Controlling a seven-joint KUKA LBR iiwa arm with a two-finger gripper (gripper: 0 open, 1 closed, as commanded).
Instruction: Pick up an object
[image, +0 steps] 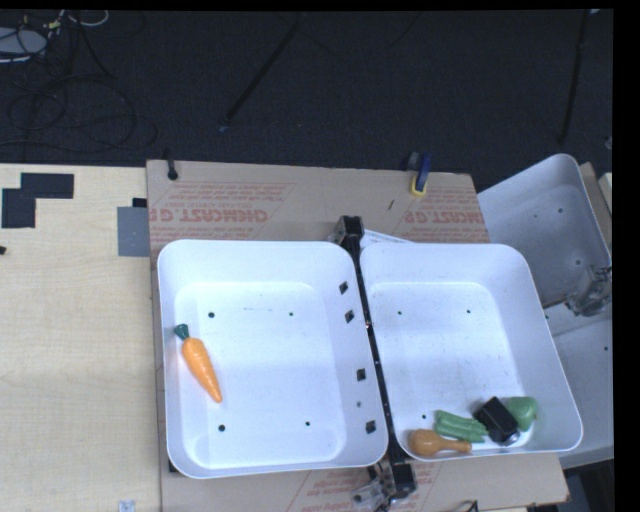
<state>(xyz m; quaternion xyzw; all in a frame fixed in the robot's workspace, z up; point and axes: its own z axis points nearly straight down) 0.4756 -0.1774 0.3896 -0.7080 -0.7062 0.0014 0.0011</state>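
A small orange plastic carrot with a green top (200, 367) lies by the left wall of the left white bin (255, 258), alone. It looks light, stiff and slick; mid-body, across its width, seems the best hold. The tool's state I cannot tell.

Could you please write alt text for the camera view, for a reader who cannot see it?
Two shallow white bins sit side by side on a cardboard-covered bench, seen from above. The left bin holds a toy carrot near its left wall; the right bin holds a green pod, a black block and an orange gourd-like toy clustered in its near right corner.
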